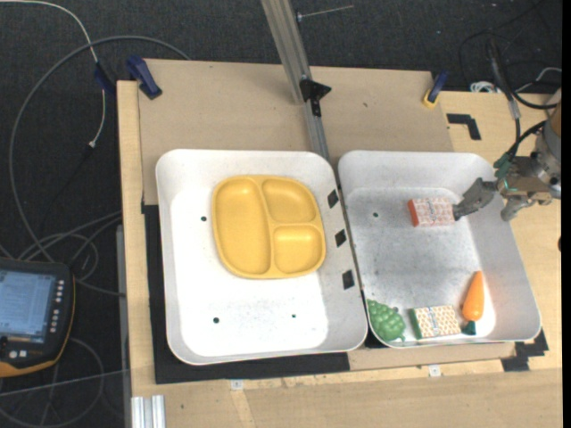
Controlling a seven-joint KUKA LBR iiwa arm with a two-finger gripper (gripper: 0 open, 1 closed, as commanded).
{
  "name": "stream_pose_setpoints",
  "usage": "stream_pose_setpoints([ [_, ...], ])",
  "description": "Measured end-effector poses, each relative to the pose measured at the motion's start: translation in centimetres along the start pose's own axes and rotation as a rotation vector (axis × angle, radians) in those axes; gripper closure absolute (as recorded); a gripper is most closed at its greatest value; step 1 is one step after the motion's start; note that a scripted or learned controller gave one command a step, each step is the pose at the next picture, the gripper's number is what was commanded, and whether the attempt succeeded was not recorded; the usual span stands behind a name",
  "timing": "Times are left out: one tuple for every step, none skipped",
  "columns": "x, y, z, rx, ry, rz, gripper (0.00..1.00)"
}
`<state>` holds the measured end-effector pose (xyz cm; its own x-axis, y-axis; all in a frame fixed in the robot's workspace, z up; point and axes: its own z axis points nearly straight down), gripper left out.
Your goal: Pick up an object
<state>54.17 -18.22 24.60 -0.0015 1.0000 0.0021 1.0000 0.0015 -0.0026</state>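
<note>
A grey robot gripper hangs over the far right of the right-hand bin, one dark finger reaching left to the edge of a small red-and-white patterned box. A second finger shows near the bin's right rim, well apart from the first, so the jaws read as spread, with nothing held between them. The box lies flat in the far part of the bin, just left of the nearer fingertip, and looks the likeliest target.

To take it cleanly, the gripper probably needs to shift left until the box sits midway between the two fingers, drop low enough to catch its sides, then close squarely across the narrower span. A finger landing on top of the box rather than beside it would likely push it away or tip it.

Three other pieces sit along the bin's near edge: a green bumpy toy, perhaps a bunch of grapes, at the near left corner, a second patterned box to its right, and an orange toy carrot further right. All lie well apart from the target and should not hinder the grasp. The bin's right wall, close to the outer finger, appears the nearest constraint.

In the left-hand bin a yellow three-compartment plate rests. A metal pole rises from the far side between the bins.
</note>
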Motion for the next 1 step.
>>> stream_pose_setpoints([
  [0.0,0.04,-0.02,-0.001,0.0,0.0,0.0],
])
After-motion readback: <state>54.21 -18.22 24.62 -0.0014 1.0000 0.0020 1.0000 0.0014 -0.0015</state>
